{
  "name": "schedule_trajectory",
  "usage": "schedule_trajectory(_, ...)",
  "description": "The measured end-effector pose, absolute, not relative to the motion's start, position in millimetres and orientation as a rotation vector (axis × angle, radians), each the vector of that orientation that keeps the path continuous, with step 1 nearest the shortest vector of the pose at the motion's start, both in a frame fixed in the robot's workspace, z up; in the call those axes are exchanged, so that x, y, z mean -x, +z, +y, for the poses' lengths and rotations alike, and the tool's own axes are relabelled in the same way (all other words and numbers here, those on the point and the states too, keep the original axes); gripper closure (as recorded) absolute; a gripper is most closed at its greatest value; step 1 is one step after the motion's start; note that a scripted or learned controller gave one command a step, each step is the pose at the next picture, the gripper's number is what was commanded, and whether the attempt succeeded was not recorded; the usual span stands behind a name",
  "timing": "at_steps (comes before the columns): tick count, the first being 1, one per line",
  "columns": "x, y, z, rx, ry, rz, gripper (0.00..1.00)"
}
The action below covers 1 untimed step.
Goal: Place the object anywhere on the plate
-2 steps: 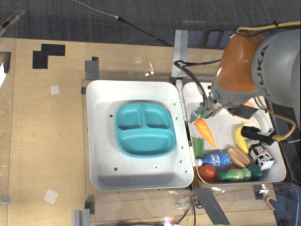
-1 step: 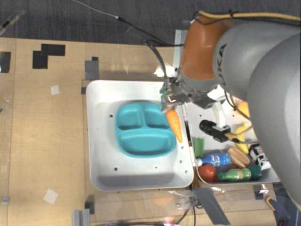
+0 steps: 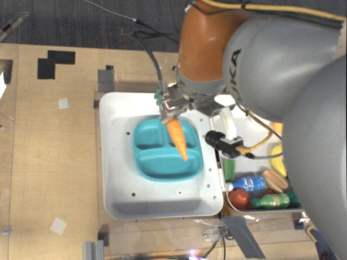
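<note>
A blue divided plate (image 3: 162,158) lies in the left white bin (image 3: 116,145). An orange carrot (image 3: 178,138) hangs slanted over the plate's right side, its thick end up and its tip pointing down and right. My gripper (image 3: 169,114) is directly over that thick end, at the plate's far edge, with its fingers shut on the carrot's top. The tip of the carrot is over the ridge between the plate's compartments; I cannot tell whether it touches the plate.
The right bin (image 3: 225,186) holds several items: a blue bottle (image 3: 249,184), a red fruit (image 3: 238,198), a green bottle (image 3: 274,201), a bread-like piece (image 3: 275,180) and something yellow (image 3: 276,150). The big grey arm covers much of that bin.
</note>
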<state>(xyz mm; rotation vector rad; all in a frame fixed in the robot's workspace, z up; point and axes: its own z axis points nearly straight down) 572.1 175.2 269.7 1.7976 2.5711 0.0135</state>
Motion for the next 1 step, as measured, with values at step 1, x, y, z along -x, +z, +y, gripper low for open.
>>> schedule_trajectory(1,-572.6,268.6,172.0,-1.803,0.009,2.567,0.0)
